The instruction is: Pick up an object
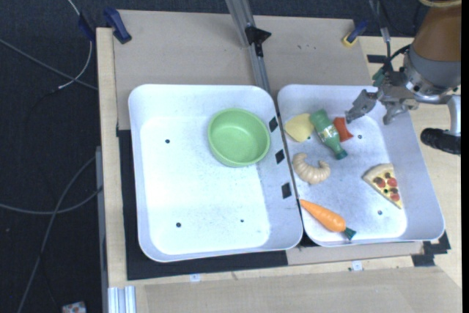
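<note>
A tan wooden surface [190, 40] fills most of the overhead view, with two shallow white bins side by side on it. The left bin [183, 231] sits toward nine o'clock of centre and the right bin [418, 194] toward three o'clock; their inner edges touch.

The grey robot arm [438, 40], with an orange band above the wrist, comes in from two o'clock. Its gripper [377, 108] hangs over the upper rim of the right bin, its two fingers spread fairly wide apart with nothing between them.

In the left bin a green bowl [238, 137] stands upright at about one o'clock of that bin, near its inner edge.

The right bin holds the small things. A green bottle [327, 133] lies on its side near the top, with a small red piece [342, 130] touching its right side; what that piece is cannot be told from this angle. A yellow lemon-like item [298, 127] lies just left of the bottle. Below it is a pale croissant [312, 168]. A pizza slice [384, 183] lies toward four o'clock of the bin. An orange carrot [325, 216] lies at six o'clock, near the lower rim.
</note>
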